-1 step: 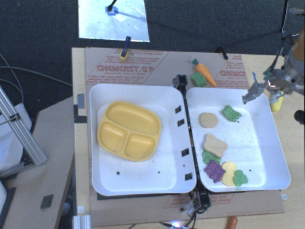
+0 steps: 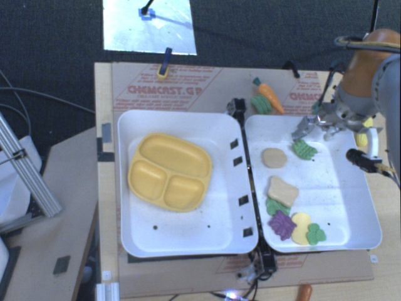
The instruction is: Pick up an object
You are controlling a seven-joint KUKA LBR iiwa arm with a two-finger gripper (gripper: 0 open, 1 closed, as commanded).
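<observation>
Green toy [image 2: 304, 149] in upper right of frame, right bin [image 2: 357, 193].
Gripper [image 2: 307, 128] just above-left of it; jaws' spread: cannot tell.

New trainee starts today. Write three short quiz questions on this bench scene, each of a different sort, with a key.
1. True or false: the yellow tray lies in the left bin.
2. Which item lies closest to the gripper? A) purple grapes B) green toy C) bread slice
3. Fill in: the carrot lies ___ the bins, on the cardboard.

Key: 1 true; 2 B; 3 outside.
</observation>
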